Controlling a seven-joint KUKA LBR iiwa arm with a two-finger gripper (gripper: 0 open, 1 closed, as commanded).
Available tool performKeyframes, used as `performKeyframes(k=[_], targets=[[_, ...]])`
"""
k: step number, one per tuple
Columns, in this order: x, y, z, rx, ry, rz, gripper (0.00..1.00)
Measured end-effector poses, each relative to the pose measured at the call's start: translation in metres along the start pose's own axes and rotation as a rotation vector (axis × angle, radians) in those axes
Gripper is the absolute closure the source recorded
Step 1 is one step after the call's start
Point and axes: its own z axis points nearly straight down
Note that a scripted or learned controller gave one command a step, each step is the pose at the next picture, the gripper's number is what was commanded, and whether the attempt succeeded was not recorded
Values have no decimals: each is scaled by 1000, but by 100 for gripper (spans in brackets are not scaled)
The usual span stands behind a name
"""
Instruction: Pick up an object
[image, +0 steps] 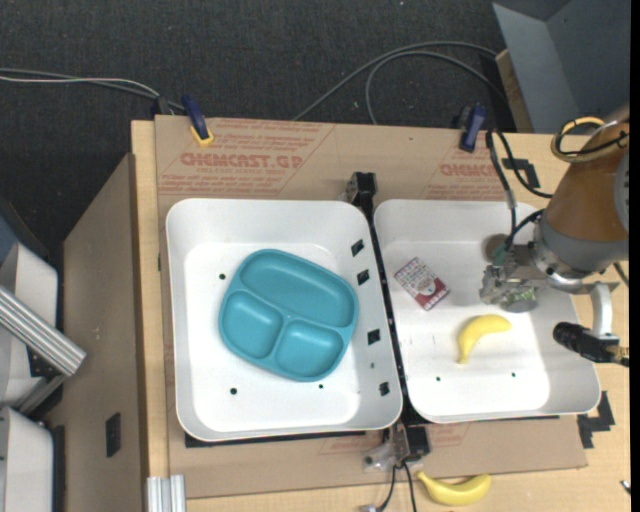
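two shallow white bins lay side by side on the bench. the left bin (190, 250) held a teal divided plate (288, 314). the right bin (430, 395) held a yellow banana (479, 334) near its middle and a small red-and-white packet (421, 283) up and to the left of it. the gripper (508, 284) hung over the right bin's right part, above and just right of the banana; whether it was open or grasping anything could not be told. a second banana (458, 488) lay outside the bins at the bench's front edge.
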Motion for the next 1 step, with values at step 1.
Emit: performKeyframes(k=[1], targets=[[2,7,-63,-7,-4,-2,100]])
